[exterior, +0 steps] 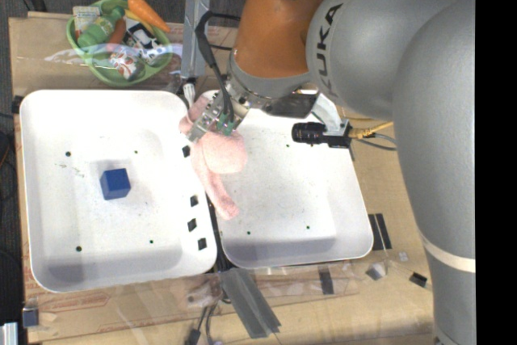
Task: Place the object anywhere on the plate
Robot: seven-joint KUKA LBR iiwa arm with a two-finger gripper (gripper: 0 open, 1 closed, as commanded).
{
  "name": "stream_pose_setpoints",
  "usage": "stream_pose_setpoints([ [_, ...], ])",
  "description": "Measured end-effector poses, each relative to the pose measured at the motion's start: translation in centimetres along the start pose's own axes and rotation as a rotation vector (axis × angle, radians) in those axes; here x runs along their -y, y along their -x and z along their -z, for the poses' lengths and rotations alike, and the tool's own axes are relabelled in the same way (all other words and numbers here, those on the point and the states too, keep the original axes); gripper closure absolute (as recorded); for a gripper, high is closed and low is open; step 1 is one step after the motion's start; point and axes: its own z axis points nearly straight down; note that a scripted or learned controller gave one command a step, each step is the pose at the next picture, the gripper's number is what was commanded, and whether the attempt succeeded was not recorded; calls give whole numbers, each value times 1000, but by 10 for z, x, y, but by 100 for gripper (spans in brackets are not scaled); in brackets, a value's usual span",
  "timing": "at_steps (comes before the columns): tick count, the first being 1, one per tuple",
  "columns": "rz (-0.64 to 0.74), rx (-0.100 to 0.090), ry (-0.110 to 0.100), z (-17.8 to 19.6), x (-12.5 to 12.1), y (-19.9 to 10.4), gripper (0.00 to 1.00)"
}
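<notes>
Hand [216, 119] sits mid-frame over the seam between the two bins; whether it is open or closed I cannot tell. Pink object [216, 166] hangs directly below it, draped over the right bin's [323, 230] left edge. Blue cube [115, 183] lies in the left bin [48, 254]. Green bowl [121, 73] on the tabletop [48, 28], upper left.

The arm [388, 52] covers the right bin's [323, 238] far corner and runs off the right edge. The tool [216, 119] is mostly masked by the pink cloth [218, 161], leaving its grip unreadable. The green bowl's [121, 73] contents blur together.
</notes>
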Motion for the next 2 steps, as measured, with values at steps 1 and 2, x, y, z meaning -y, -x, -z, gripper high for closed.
stream_pose_setpoints([
  [1, 407, 1, 1, -6, -52, -21, 100],
  [2, 682, 2, 2, -1, -95, -49, 100],
])
